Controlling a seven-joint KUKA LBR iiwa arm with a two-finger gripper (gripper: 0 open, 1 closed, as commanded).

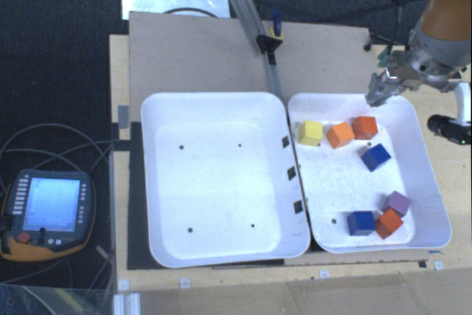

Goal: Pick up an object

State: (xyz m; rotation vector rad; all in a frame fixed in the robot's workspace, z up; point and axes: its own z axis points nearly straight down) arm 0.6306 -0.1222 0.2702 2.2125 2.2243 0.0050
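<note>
- I'm eyeing the red block (pixel 364 127), sitting at the far end of the right bin (pixel 423 130), touching the orange block (pixel 339 135) on its left — yellow block (pixel 310 133) just beyond.
- It looks light, stiff and flat-sided; I'd pinch its two free faces.
- My gripper (pixel 378 92) hangs above the bin's far rim, touching nothing, carrying nothing — whether it's spread or closed I cannot tell.
- The left bin (pixel 158 158) sits alongside.

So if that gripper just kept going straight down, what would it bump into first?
Probably the right bin's far rim or bare floor. The gripper hangs above that corner, and the red block lies just nearer; depth is unclear.
</note>
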